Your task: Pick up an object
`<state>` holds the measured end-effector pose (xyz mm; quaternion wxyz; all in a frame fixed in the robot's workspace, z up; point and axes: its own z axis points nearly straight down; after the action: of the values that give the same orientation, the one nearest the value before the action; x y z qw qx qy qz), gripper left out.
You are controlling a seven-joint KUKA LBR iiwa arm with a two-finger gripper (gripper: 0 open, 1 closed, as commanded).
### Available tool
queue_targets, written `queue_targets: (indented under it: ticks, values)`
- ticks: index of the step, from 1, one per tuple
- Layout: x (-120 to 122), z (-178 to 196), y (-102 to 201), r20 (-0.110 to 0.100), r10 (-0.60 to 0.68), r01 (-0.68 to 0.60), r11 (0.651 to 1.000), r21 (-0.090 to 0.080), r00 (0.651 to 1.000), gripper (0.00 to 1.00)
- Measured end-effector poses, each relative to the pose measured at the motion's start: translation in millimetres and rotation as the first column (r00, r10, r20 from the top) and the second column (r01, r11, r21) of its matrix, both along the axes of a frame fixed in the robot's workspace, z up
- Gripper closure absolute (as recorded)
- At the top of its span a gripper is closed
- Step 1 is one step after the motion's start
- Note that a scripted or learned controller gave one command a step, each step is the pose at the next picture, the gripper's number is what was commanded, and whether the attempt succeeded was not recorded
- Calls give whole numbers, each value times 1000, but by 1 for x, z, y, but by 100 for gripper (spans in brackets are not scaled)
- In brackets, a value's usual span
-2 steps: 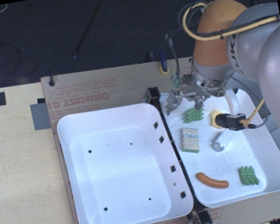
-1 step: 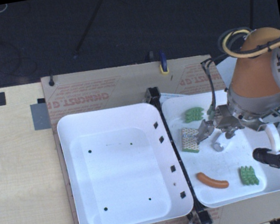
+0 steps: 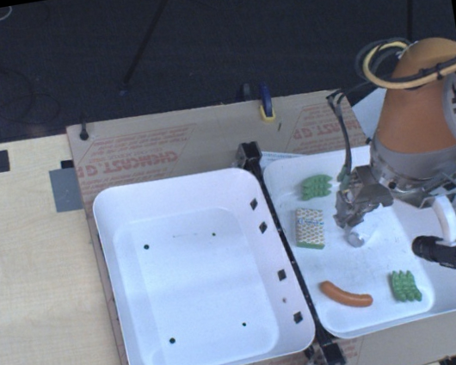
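Nothing looks picked up yet. The gripper (image 3: 353, 221) hangs low at mid-right of the frame, over the right bin (image 3: 442, 305). I cannot tell its state. Nearest is the card (image 3: 309, 228), just left (sausage (image 3: 346, 294) below it).
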<state>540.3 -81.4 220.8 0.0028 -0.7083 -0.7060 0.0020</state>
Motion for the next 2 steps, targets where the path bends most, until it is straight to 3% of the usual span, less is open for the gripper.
queue_targets:
  ticks: [1,2]
  values:
    - [40,101,58,18,11,-11,1000,0,1000,100]
    - [90,83,124,5,10,-10,1000,0,1000,100]
